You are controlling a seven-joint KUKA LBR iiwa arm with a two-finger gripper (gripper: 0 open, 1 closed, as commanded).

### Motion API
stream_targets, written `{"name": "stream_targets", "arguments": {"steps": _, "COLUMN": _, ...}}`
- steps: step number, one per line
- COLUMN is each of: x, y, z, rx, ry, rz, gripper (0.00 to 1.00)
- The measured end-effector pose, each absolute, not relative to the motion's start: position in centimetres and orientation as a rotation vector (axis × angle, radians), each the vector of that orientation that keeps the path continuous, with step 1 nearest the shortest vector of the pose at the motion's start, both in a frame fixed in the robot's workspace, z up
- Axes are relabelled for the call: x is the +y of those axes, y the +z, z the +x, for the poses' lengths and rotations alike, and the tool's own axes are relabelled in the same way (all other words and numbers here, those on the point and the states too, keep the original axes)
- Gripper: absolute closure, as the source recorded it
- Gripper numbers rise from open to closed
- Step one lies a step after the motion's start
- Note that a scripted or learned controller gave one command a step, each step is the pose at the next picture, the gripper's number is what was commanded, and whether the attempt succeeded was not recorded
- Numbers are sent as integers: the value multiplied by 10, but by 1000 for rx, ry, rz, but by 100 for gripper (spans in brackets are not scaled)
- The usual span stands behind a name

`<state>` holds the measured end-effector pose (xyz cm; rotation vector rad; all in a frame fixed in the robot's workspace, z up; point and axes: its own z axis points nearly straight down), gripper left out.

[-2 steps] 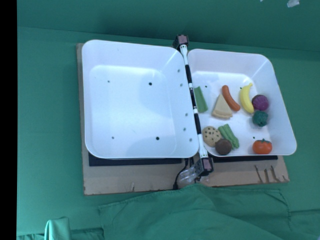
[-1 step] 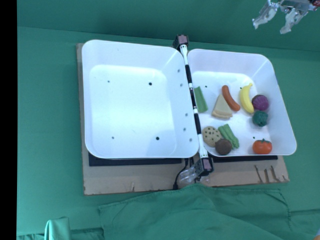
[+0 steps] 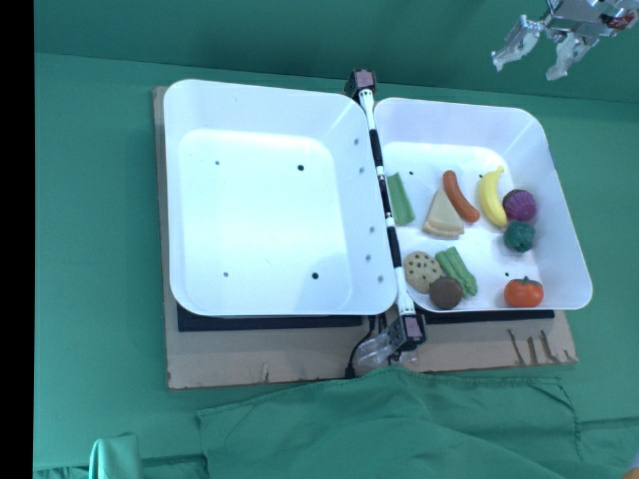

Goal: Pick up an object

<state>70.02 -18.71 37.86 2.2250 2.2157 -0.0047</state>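
Yellow banana (image 3: 490, 197) in the right bin (image 3: 559, 257), between sausage (image 3: 460, 196) and purple ball (image 3: 519, 205), looks a light, stiff, smooth toy; best pinched across its narrow middle. Well above and beyond the bin, the tool (image 3: 535, 59) hangs with fingers spread, holding nothing.

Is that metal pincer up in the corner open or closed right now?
Open. The pincer hangs above the bench, beyond the right bin, with its two fingers spread apart and nothing between them.
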Motion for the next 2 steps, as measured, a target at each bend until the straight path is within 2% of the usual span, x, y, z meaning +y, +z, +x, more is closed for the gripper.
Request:
{"name": "stream_targets", "arguments": {"steps": 1, "x": -187, "y": 359, "z": 701, "rx": 2214, "ry": -3, "rz": 2223, "gripper": 0}}
{"name": "stream_targets", "arguments": {"steps": 2, "x": -187, "y": 369, "z": 701, "rx": 2213, "ry": 1, "rz": 2220, "gripper": 0}}
